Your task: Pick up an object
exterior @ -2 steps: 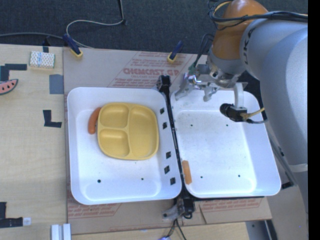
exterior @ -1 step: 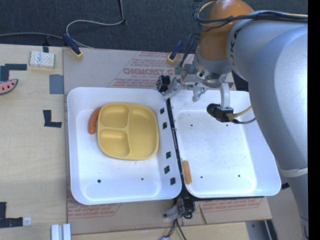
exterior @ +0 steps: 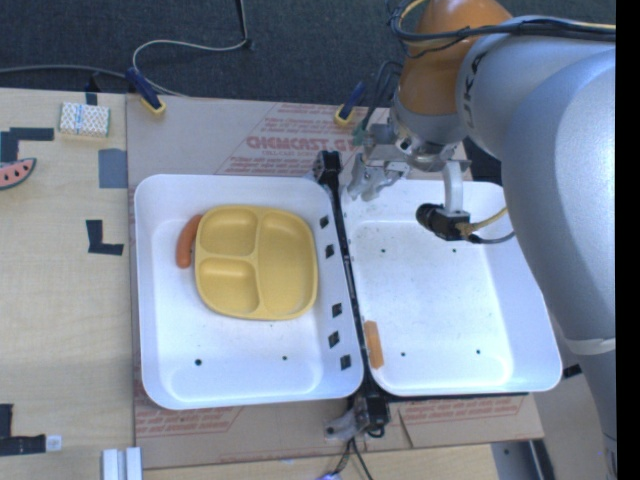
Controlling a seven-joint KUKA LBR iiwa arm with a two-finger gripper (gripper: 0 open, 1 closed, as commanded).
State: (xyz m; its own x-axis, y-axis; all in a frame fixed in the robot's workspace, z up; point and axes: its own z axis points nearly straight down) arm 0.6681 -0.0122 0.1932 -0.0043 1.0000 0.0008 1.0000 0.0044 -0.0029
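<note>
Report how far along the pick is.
Done: nothing looks lifted. The yellow plate and the orange sausage beside it lie in the left bin; a small orange piece lies in the right bin. In hand: the gripper hangs over the right bin's far left corner. Left: the whole pick.

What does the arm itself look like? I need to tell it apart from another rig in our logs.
The arm is bulky, smooth light grey, with a rounded orange band above the wrist. Black and yellowish cables loop over that band. Below it sits a metallic gripper, and a small black fitting with a cable hangs beside it.
</note>
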